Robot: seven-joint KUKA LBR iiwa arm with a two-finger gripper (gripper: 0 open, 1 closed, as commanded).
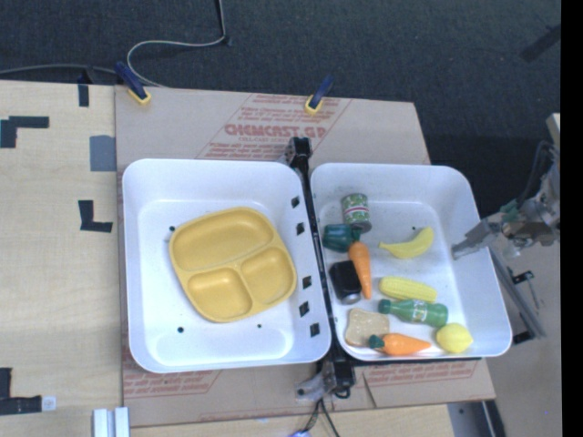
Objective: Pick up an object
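The arm comes in from the right, low over the right bin's right rim, with the tool pointing left toward the toys; whether it is open or closed cannot be told. The left bin holds one yellow divided tray. The right bin holds two carrots, one banana, one corn cob, one green bottle, one lemon, one can, one slice of bread, and one black block.
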